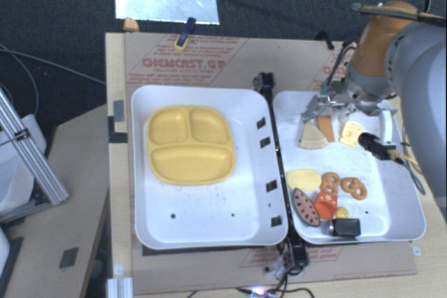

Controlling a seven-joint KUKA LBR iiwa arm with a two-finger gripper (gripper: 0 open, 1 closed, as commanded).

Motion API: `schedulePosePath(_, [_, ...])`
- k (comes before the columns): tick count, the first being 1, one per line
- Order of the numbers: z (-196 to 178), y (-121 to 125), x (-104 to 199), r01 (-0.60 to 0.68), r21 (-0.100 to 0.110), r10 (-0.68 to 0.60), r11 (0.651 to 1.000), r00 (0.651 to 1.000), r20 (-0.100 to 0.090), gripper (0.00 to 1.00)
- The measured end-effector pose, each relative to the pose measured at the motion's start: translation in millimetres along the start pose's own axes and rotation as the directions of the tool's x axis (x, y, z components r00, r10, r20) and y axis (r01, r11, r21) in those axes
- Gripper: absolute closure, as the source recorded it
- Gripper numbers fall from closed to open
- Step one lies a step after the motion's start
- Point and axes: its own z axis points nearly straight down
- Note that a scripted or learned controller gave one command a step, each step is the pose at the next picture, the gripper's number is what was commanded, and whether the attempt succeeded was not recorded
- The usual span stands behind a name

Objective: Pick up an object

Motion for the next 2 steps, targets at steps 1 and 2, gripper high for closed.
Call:
schedulePosePath(1, [-11.6, -0.7, 0.4, 0.002, -0.001, -0.002, 1.0, 1.0, 0.0, 1.0])
schedulePosePath(2, [11.5, -42.7, 40.5, 0.0, -0.003, 0.0, 1.0, 1.0, 0.0, 1.0])
